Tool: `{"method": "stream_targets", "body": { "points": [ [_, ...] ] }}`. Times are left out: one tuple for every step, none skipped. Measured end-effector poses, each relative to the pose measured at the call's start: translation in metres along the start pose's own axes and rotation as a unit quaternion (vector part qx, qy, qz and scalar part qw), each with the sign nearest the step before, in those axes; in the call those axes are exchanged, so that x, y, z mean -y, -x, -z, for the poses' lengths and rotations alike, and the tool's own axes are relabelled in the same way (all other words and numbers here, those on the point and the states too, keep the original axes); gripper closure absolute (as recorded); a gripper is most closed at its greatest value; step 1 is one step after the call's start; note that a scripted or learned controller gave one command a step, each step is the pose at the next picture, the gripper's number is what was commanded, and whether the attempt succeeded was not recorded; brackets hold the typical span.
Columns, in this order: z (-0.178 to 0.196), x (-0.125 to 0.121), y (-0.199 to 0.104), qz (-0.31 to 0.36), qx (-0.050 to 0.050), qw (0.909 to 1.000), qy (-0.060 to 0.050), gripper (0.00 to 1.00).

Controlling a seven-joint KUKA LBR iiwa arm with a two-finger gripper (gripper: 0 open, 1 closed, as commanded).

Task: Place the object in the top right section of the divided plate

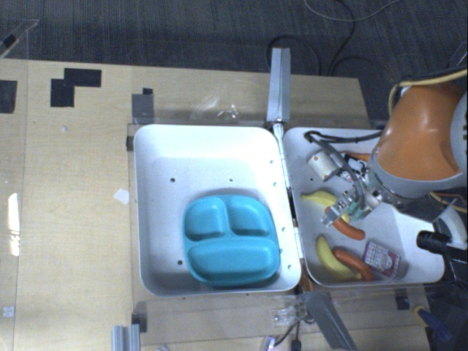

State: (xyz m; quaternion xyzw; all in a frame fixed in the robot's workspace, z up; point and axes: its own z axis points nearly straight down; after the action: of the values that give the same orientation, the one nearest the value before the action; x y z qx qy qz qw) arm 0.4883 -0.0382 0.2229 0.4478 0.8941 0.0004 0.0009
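A blue divided plate (232, 241) lies in the left bin (157, 196), with two small sections at the back and one wide section at the front; all three look bare. My gripper (344, 209) hangs low over the middle of the right bin (420, 269). It is just right of a yellow banana (319, 196) and just above an orange-red sausage (349, 229). The wrist and cables hide the tips, and I see nothing clearly held in them.
The right bin also holds a second banana (333, 259), a second sausage (356, 262) and a small clear packet (382, 259) near its front. A metal post (278, 86) stands behind the wall between the bins. The arm's orange band (420, 137) covers the right bin's back right.
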Motion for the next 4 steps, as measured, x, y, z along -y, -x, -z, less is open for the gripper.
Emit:
{"method": "stream_targets", "body": {
  "points": [
    [0.025,-0.021,0.046,0.029,0.001,0.9996,0.001,1.00],
    [-0.004,0.015,0.021,0.069,0.000,0.9976,0.000,1.00],
    [-0.006,-0.064,0.039,0.110,0.000,0.9939,0.000,1.00],
    [0.011,-0.009,-0.013,0.091,0.000,0.9959,0.000,1.00]
  ]
}}
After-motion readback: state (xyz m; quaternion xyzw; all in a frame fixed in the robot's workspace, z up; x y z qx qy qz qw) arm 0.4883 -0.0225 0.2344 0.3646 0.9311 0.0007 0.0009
